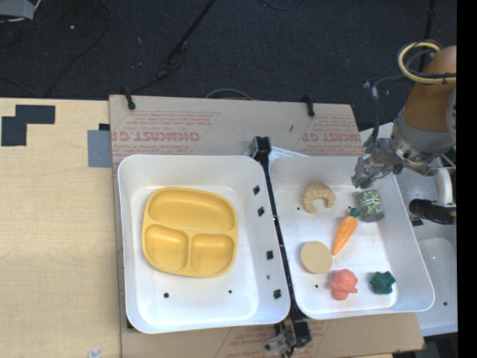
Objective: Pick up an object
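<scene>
In the right bin (402,289) lie a tan croissant (319,196), an orange carrot (344,233), a round beige cookie (316,257), a pink lumpy toy (343,283), a dark green piece (382,282) and a small green-labelled can (370,205). My gripper (367,174) hangs over the bin's far right part, just above the can and to the right of the croissant. Nothing shows between its fingers.
The left bin (149,297) holds a yellow divided plate (191,230). A black divider (272,222) with clips runs between the bins. Cardboard (186,125) lies under both. The arm's orange band (432,99) and cables stand at the right edge.
</scene>
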